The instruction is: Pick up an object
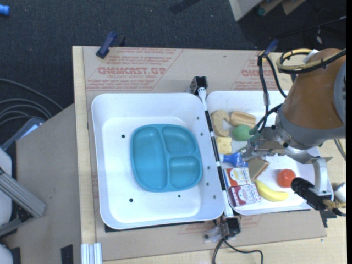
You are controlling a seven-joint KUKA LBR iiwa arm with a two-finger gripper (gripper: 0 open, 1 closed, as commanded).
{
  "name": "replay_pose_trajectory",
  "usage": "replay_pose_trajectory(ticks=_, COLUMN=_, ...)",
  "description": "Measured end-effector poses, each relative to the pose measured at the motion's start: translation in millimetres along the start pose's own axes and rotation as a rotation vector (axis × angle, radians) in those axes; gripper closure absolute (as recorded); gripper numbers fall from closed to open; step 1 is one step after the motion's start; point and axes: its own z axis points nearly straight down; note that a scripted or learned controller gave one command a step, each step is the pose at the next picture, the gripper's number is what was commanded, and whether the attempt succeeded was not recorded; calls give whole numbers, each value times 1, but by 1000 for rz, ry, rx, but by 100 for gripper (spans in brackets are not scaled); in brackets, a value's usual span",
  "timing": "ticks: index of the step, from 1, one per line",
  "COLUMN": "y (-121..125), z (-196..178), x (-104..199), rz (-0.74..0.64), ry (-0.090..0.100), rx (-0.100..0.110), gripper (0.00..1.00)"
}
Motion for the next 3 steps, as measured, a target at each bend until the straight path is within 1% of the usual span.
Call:
replay_pose_trajectory(ticks=1, y=-1, z=41, x=-1, rz=-1, ry=0, rx=0, gripper=100)
replay_pose_trajectory(ticks=2, y=0, z=3, x=81, rz=-2, ry=0, rx=-2, gripper=100)
replay_pose_trajectory(ticks=3, y=0, z=-16, x=109, rz=-1, ry=-1, rx=-2, gripper=100)
